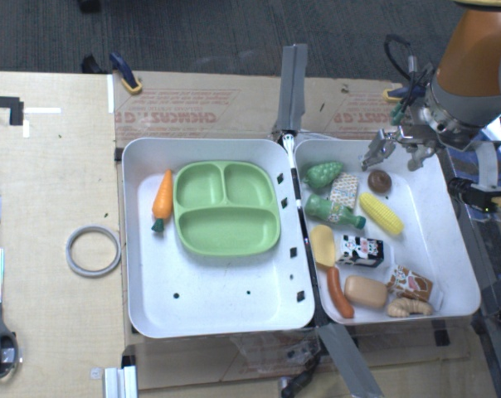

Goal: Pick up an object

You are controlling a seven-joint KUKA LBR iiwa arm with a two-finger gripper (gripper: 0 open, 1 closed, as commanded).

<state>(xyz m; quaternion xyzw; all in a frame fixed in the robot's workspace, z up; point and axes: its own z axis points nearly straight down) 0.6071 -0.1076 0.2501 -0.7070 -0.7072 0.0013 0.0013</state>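
Grey gripper (393, 149) hangs open and unladen, just above the brown round object (380, 181); yellow corn (381, 213) lies just below that object.

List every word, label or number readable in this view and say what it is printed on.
Red mirrored print on the cardboard sheet behind the bins: letters show, but no word reads reliably.
Black-and-white carton: print too small to read.
Brown snack packet: too blurred to read.
Green bottle label: unreadable.
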